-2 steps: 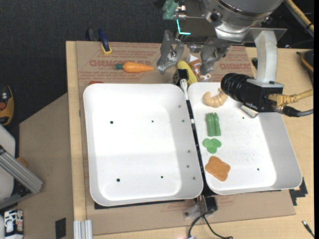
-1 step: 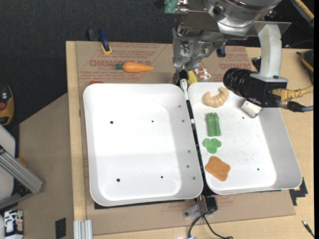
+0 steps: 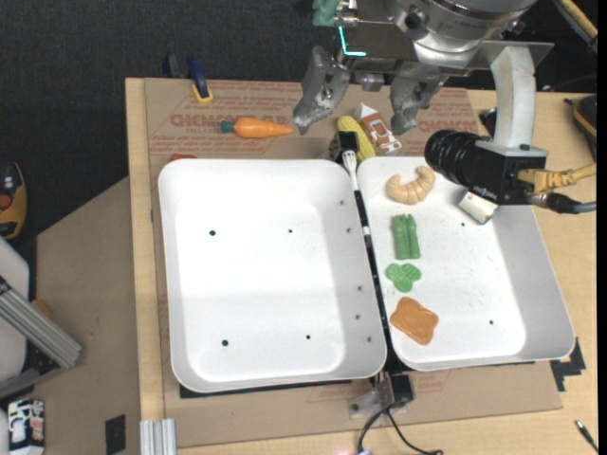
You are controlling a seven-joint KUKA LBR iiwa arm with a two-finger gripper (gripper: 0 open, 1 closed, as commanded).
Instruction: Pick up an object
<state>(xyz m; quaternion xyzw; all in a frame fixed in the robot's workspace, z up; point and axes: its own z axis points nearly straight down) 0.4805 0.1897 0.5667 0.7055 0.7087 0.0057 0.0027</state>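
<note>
My gripper (image 3: 356, 114) hangs above the far edge of the bins, over the seam between them, its two grey fingers (image 3: 316, 93) spread wide apart with nothing between them. Just below it, behind the bins, lie a yellow corn cob (image 3: 350, 131) and an orange-and-white packet (image 3: 381, 136). The right bin (image 3: 493, 282) holds a tan croissant (image 3: 411, 185), a green asparagus bundle (image 3: 406, 236), a green broccoli piece (image 3: 404, 275) and an orange-brown bread slice (image 3: 414, 320). An orange carrot (image 3: 258, 128) lies on the cardboard behind the left bin (image 3: 256, 273).
A black cylinder on a white bracket (image 3: 474, 164) juts over the right bin's far corner, with cables running right. A blue-and-yellow clamp (image 3: 197, 79) sits on the cardboard's far left edge. Metal framing stands at the lower left.
</note>
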